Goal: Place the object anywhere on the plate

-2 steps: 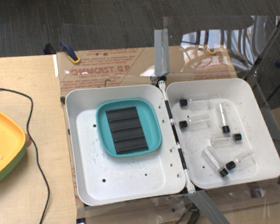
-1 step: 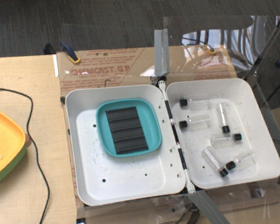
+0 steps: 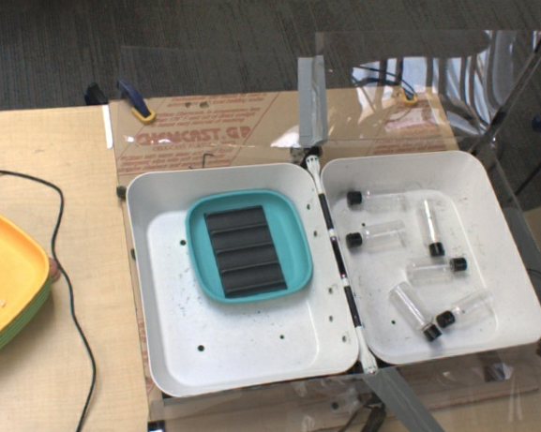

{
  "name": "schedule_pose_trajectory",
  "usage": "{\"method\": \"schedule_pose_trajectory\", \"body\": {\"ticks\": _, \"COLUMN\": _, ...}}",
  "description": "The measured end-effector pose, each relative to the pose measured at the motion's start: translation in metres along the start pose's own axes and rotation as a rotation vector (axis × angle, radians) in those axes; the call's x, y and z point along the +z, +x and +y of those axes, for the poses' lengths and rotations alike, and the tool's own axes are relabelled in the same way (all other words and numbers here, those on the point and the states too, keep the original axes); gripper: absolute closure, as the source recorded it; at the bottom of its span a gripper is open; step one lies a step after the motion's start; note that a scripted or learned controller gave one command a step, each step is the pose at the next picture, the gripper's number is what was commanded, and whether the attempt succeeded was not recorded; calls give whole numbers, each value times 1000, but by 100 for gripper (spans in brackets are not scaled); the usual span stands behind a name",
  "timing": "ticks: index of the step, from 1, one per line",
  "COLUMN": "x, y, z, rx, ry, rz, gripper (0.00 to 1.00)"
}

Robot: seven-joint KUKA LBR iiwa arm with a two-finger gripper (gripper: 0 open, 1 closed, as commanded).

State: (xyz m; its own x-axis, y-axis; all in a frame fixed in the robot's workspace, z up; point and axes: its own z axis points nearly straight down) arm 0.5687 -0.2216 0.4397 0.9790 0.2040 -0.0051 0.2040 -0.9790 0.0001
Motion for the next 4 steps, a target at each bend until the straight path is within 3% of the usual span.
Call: {"method": "schedule_pose_trajectory", "body": {"ticks": 4, "x": 0, "y": 33, "z": 6, "rx": -1, "ry": 1, "rz": 0, "gripper": 0}}
